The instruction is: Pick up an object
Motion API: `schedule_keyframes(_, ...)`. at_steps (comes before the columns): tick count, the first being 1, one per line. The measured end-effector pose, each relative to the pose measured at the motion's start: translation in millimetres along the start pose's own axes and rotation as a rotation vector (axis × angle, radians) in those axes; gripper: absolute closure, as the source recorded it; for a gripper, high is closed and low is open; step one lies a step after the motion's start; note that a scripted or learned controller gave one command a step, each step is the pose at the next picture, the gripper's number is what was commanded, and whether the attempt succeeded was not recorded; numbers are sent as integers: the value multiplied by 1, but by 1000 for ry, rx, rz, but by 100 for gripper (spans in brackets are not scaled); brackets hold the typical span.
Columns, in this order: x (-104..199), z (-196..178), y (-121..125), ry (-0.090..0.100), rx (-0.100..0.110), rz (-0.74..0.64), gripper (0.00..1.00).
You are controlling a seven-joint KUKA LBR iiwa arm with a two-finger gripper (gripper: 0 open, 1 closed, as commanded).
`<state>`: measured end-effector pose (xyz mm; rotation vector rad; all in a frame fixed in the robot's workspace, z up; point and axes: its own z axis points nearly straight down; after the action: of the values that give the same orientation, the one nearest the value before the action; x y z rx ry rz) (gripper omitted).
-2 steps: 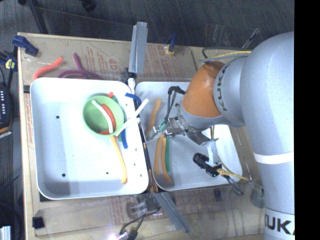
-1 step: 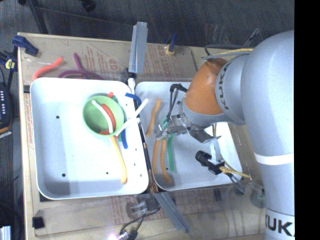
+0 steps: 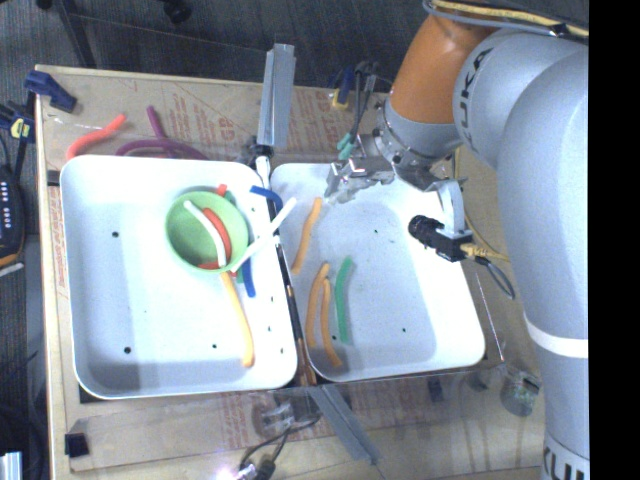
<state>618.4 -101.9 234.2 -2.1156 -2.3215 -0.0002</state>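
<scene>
Bench [image 3: 180,118]; 2 white bins [image 3: 100,298]

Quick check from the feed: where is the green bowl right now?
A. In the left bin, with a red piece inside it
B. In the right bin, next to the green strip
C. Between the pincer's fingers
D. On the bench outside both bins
A. The green bowl sits inside the left bin, with a red piece lying in it; the pincer is over the right bin.

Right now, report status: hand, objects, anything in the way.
Hand hovering over the right bin's far-left corner, nothing seen between its fingers. Nearest object: orange strip just below it. Green strip further down the bin. No obstruction seen.
</scene>
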Motion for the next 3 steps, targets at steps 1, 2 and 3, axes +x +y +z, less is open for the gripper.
schedule_keyframes(1,0,0,0,0,0,0,0)
schedule_keyframes(2,-7,101,25,-12,2,5,0)
schedule_keyframes(3,-19,140,36,-12,0,31,0)
